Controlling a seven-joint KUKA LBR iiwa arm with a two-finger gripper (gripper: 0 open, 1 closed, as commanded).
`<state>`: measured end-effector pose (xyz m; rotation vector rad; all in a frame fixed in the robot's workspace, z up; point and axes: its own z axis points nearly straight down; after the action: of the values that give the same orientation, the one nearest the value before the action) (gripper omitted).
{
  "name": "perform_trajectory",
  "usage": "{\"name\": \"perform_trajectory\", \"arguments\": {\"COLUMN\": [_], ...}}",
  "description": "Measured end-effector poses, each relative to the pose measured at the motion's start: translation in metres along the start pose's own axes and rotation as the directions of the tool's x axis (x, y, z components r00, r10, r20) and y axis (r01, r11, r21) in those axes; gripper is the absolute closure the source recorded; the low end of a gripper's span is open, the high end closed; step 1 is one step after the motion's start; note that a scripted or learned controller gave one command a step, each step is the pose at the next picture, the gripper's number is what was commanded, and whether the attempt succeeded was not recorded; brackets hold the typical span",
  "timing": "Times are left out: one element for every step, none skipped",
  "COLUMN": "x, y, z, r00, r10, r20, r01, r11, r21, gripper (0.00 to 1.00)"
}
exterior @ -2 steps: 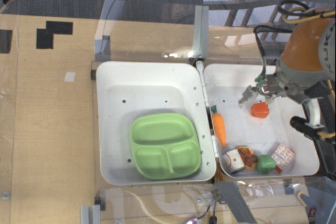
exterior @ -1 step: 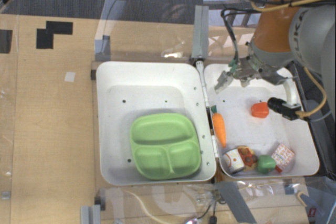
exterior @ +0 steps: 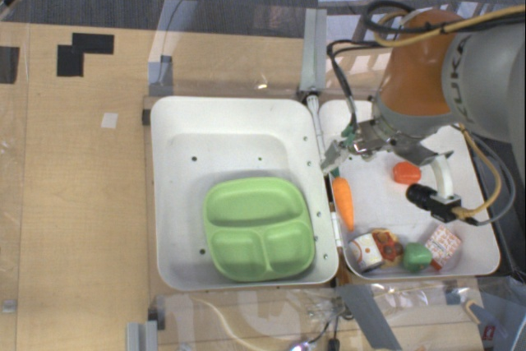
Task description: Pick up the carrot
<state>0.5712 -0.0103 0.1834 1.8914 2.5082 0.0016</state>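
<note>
A: Where do we find the small orange carrot (exterior: pixel 343 203), tapered, w/ a green stub on top?

B: It lies in the right-hand shallow white plastic bin (exterior: pixel 486 252), tight against that bin's left wall, next to the divider between the two bins. Its long axis runs approx. top-to-bottom in the view, leaning slightly; green stub at the upper end, thicker orange body toward the lower end.

A: And our two-finger metal gripper (exterior: pixel 339 152)?

B: It hangs off the grey arm w/ the orange band (exterior: pixel 419 70), which comes in from the right. The tip sits just above the carrot's green end in the view, near the same left wall. So the carrot lies straight down-frame from the tip, close by but apart. We see nothing held.

A: Fingers open or closed?

B: We cannot tell; the tip is small and blurred against the bin wall.

A: What does the move turn on, in our judgement?

B: A short shift down-frame along the wall, then a descent, w/ the fingers closing across the carrot's narrow width, i.e. left-right in the view. The wall beside it leaves little room for the left finger, so that is our likely snag.

A: Anything else nearby?

B: A round orange-red toy (exterior: pixel 406 173) to the carrot's right, well apart; a green rounded toy (exterior: pixel 416 257) and small printed packets (exterior: pixel 371 247) along the bin's lower edge. The left white bin (exterior: pixel 177 177) holds a light-green divided plastic plate (exterior: pixel 259 228).
</note>
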Motion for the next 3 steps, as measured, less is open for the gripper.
{"name": "perform_trajectory", "arguments": {"x": [-0.003, -0.006, 0.032], "y": [0.037, 0.101, 0.067], "z": [-0.095, -0.137, 0.001], "r00": [0.962, 0.980, 0.997], "r10": [0.274, 0.197, -0.074], "r20": [0.001, 0.002, 0.000], "r01": [-0.274, -0.197, 0.074], "r11": [0.962, 0.980, 0.997], "r21": [-0.002, -0.003, 0.000], "gripper": [0.00, 0.00, 0.00]}}
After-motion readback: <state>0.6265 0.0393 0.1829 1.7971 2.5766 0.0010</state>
